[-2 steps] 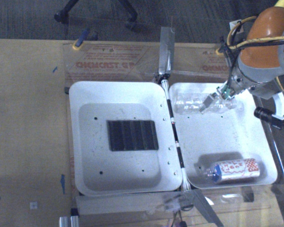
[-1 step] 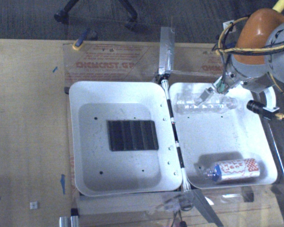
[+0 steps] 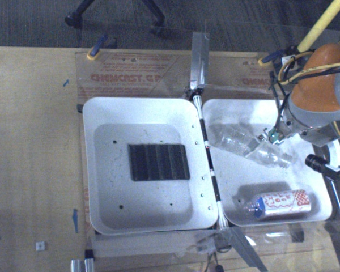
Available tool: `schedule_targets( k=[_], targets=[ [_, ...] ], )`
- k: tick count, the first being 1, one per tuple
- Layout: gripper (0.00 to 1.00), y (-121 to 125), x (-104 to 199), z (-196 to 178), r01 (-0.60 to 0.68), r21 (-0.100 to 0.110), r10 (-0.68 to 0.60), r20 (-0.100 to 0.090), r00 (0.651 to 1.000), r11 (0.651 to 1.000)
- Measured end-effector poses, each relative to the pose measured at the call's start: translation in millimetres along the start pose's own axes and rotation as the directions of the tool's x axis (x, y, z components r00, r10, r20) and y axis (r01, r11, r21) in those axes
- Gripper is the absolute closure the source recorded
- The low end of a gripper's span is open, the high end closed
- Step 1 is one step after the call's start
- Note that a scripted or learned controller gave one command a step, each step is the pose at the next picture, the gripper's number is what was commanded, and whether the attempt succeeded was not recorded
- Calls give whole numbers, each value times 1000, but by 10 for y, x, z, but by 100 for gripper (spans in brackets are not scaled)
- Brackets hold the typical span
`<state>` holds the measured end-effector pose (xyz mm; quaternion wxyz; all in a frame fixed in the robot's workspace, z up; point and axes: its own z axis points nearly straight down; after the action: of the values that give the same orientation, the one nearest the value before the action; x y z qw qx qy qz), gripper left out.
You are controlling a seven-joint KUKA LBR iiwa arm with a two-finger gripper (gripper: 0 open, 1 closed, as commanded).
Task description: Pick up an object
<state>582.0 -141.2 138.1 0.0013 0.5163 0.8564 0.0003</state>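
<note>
Early in the pick: nothing lifted, gripper (image 3: 273, 136) low over the right bin (image 3: 323, 208).

Poised at the upper right of that bin, just beside or touching the clear plastic bottle (image 3: 246, 144) lying on its side across the bin floor. Impossible to say whether clenched, released or grasping, since orange band and wrist cover most of it. Hard to trace where the clear bottle ends, being see-through against white plastic; possibly two pieces rather than one. Near the front wall, well apart from the tool, a second bottle with a red-and-white label (image 3: 282, 203) and a blue cap, flat on the floor. Left to do: closing on one item, raising it clear. In the left bin (image 3: 102, 123), a dark ribbed rectangle (image 3: 158, 162), untouched.
</note>
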Motion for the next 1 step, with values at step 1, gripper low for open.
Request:
schedule_targets(
  k=[1],
  targets=[
    [0, 696, 59, 436, 63, -9, -63, 9, 998, 998]
  ],
)
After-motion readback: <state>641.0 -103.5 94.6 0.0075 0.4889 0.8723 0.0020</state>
